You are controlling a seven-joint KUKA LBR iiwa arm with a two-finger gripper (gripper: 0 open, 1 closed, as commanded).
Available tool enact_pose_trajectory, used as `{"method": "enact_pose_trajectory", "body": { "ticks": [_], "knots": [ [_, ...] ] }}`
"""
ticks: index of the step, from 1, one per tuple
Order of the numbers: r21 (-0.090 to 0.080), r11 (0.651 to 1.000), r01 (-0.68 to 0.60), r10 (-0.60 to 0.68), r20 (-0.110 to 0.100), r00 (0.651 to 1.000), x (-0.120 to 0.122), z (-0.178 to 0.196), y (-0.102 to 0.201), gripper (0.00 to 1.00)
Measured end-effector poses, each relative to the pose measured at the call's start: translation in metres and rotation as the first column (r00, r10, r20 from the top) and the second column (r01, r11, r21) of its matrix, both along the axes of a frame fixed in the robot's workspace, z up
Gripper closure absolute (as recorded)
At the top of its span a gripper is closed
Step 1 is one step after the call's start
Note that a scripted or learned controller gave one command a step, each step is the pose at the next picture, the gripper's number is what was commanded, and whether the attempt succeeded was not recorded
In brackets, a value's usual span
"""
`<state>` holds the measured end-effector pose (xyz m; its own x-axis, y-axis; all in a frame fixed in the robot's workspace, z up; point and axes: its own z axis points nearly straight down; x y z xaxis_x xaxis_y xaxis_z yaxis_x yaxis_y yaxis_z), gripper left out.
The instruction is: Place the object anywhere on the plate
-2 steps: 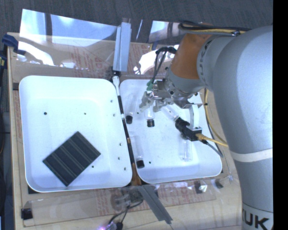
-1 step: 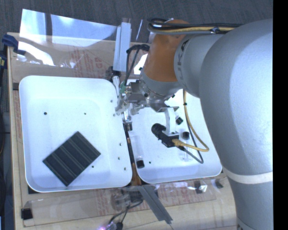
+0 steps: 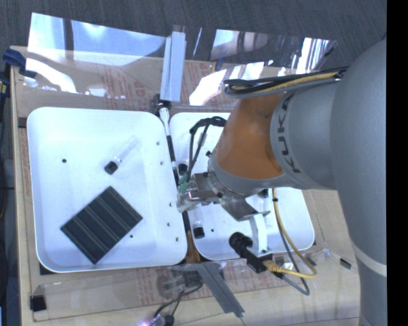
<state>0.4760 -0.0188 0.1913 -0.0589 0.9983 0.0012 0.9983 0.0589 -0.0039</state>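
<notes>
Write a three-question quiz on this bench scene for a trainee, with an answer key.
1. True or false: the dark ribbed plate lies in the left bin.
2. Which item lies nearest the plate?
A. the small clear vial with a black cap
B. the yellow cable
C. the orange band
3. Fill in: the arm hangs over the ____ bin.

Key
1. True.
2. A; it lies in the same bin, above the plate in the camera view and apart from it.
3. Right.
</notes>
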Motion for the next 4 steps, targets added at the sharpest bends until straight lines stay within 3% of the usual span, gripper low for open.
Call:
{"method": "enact_pose_trajectory", "body": {
  "ticks": [1,2,3,4],
  "knots": [
    [-0.001,0.999,-0.034,0.034,0.002,0.999,0.0,0.0,0.057,1.0],
    [-0.002,1.0,-0.006,0.006,-0.001,1.0,0.016,-0.008,0.186,1.0],
    [0.0,0.998,-0.065,0.065,0.004,0.998,0.001,0.142,0.157,1.0],
    [-0.004,0.992,0.125,-0.125,-0.003,0.992,0.007,0.067,0.204,1.0]
  ]
}}
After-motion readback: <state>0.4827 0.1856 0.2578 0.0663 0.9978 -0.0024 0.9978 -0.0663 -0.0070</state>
